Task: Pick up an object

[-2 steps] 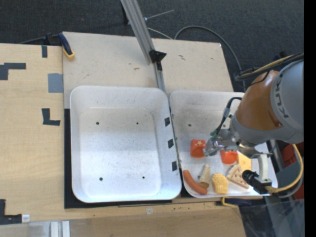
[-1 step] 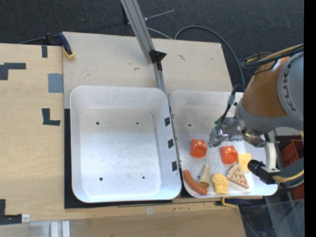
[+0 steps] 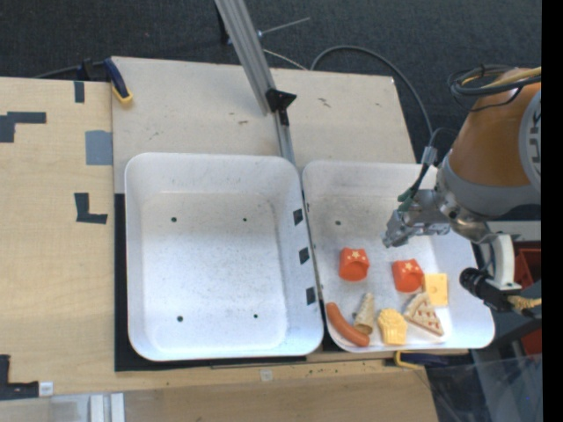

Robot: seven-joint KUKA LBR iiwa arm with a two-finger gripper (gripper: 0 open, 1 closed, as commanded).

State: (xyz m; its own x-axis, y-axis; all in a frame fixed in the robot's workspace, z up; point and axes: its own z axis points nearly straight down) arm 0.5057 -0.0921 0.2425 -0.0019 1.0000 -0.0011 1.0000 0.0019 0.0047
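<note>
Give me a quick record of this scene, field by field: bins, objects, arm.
left bin: white, shallow
right bin: white, holds all the toys
objects: two orange-red pieces, yellow block, pizza slice, corn cob, hot dog, small cone
gripper: above the right bin, just up from the toys
held: nothing seen

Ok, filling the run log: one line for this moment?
gripper: above right bin | nothing seen held | nearest: red piece, orange piece | left bin

arm (image 3: 501, 156): cut by right edge | hand (image 3: 398, 232): fingers blurred
</note>
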